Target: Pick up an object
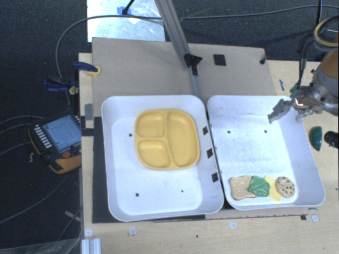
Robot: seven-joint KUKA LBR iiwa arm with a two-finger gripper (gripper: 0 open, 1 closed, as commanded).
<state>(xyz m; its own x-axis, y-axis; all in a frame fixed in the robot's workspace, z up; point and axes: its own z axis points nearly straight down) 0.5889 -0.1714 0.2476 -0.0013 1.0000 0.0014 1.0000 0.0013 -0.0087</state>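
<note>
Gripper [288, 111] above right bin [249, 142] far corner, fingers spread, nothing held. Toy foods: toast [241, 187], cookie [285, 186] along bin's near wall. No legible writing.

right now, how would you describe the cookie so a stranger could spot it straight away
Find the right-hand white bin, the one without the yellow divided plate. Along its near edge sits a small row of toy food; the cookie is the round tan piece at the far right end. Its dark chip spots set it apart from the green piece and pale toast shape.
</note>
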